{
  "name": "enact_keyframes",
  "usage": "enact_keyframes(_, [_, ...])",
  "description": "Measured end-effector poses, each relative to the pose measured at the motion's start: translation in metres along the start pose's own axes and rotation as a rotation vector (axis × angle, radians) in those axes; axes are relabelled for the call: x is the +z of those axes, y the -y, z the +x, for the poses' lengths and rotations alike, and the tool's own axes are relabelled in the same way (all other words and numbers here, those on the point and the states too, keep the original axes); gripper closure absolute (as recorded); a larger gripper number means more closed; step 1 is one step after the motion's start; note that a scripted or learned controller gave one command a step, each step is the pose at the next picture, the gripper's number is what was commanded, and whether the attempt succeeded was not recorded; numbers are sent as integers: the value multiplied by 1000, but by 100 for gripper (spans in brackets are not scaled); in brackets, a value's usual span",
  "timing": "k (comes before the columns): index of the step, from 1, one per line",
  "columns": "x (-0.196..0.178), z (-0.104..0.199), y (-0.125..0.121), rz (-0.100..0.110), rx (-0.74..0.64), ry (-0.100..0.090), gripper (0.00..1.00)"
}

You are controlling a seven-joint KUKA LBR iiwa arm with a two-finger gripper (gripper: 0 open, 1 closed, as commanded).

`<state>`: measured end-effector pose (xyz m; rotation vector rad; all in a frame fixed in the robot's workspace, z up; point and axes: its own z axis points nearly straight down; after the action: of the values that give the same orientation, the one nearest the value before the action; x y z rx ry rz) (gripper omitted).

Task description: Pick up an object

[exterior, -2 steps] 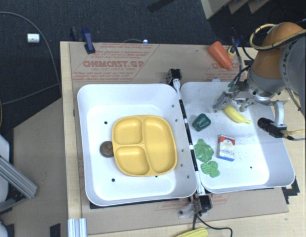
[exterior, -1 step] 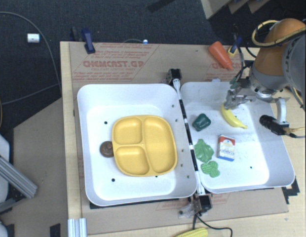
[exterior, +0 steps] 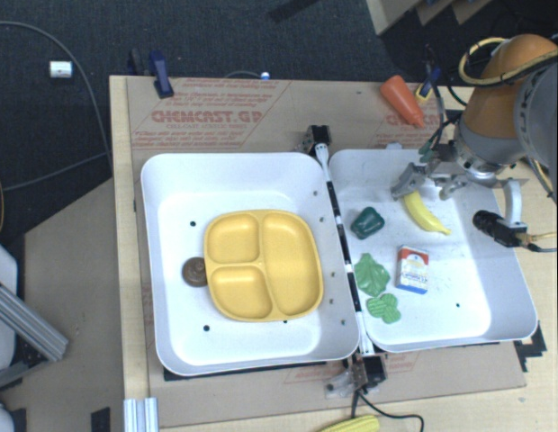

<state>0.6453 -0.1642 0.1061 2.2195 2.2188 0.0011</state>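
While my jaws [exterior: 429, 180] hang spread and empty near the right bin's [exterior: 504, 318] far edge, the banana [exterior: 425, 212] lies just below them, open floor toward the near rim.

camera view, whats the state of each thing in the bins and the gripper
gripper: low over the right bin, fingers open, nothing between them
banana: lying flat just below the gripper
green pepper: resting in the right bin
small carton: lying flat
lettuce leaves: flat by the divider
yellow tray: upright in the left bin
brown disc: at the tray's left edge
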Motion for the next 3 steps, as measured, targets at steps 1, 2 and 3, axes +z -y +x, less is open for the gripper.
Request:
enact_keyframes(1, [-10, 0, -1, -3, 0, 1, 100])
enact_keyframes(2, [-10, 0, -1, -2, 0, 0, 0])
enact_keyframes(3, [22, 29, -10, 4, -1, -3, 0])
